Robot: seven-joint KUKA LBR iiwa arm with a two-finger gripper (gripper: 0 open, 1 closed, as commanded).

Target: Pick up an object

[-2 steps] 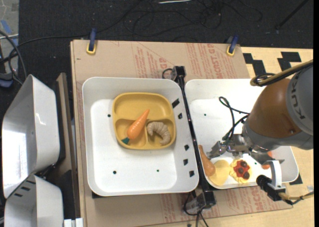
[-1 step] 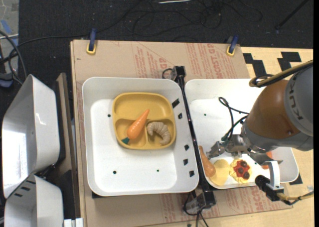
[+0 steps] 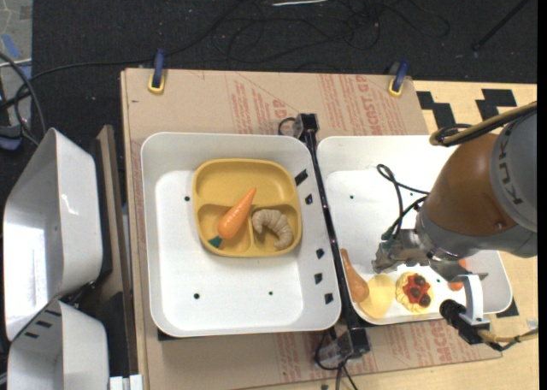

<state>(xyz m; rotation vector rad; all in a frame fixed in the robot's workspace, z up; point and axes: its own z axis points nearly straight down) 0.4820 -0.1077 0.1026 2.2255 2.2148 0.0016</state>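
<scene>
Grey arm's gripper (image 3: 395, 253) low in right white bin (image 3: 359, 166) – finger state can't tell – just above yellow pear-shaped toy (image 3: 381, 294), beside round red-topped piece (image 3: 415, 291).

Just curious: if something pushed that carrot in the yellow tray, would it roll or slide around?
The carrot looks tapered and round, so it would probably roll in a curve. The yellow tray's compartment walls would likely stop it.
</scene>
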